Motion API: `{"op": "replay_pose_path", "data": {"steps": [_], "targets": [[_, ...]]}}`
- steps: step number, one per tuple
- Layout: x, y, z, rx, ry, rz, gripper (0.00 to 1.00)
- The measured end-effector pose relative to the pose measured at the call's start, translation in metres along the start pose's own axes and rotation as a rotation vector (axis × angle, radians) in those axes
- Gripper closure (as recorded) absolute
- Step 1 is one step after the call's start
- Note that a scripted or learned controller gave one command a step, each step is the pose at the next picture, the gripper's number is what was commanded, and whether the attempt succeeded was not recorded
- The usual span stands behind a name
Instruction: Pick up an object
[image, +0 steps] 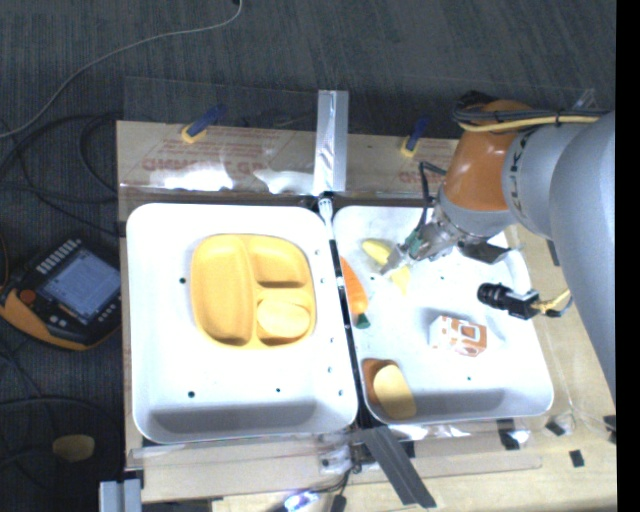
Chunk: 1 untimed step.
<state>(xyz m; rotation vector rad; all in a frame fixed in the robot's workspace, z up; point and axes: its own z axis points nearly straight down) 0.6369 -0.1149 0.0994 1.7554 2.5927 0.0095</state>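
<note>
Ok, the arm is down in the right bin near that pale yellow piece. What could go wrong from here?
The end effector sits right beside the pale yellow piece, so it may nudge the piece rather than catch it. That piece lies near the bin wall, which could block a finger. The carrot lies close by and could get pushed too.

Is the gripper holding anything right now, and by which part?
It cannot be told. The gripper is down at the pale yellow item in the right bin, but no hold on it is visible.
</note>
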Motion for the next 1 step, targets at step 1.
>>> {"op": "replay_pose_path", "data": {"steps": [1], "targets": [[0.0589, 0.0586, -0.0840, 0.012, 0.003, 0.149, 1.00]]}}
